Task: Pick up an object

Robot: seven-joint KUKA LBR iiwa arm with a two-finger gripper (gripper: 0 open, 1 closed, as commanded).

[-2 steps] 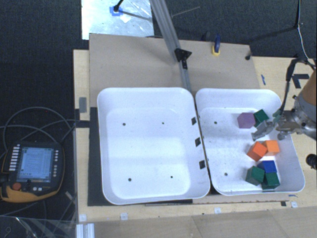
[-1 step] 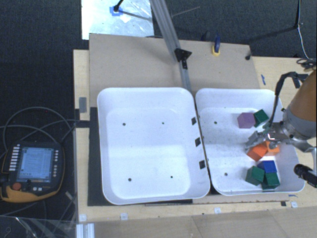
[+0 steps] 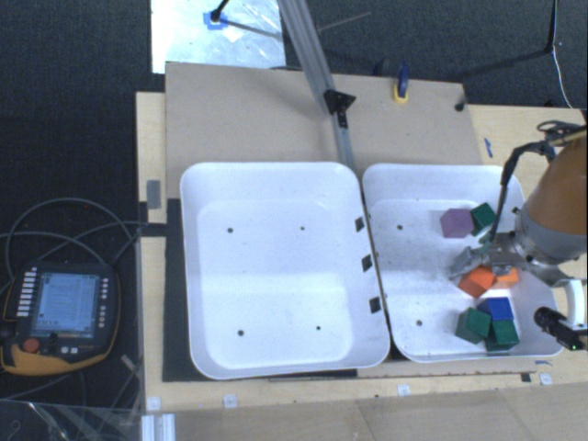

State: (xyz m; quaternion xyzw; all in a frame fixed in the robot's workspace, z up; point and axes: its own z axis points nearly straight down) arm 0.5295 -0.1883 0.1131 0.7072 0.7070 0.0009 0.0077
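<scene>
My gripper is down in the right bin, reaching in from the right under the grey and orange arm. Its fingers are spread open, directly above an orange block that pokes out just below them. The view shows nothing clamped between them. A purple block and a green block lie just beyond the gripper. In front of it sit a blue block and two green blocks, close to the bin's front right corner.
The left bin stands beside the right one, sharing a middle rim. A slanted metal pole crosses the back of the bench. A teach pendant with cables lies on the floor at left.
</scene>
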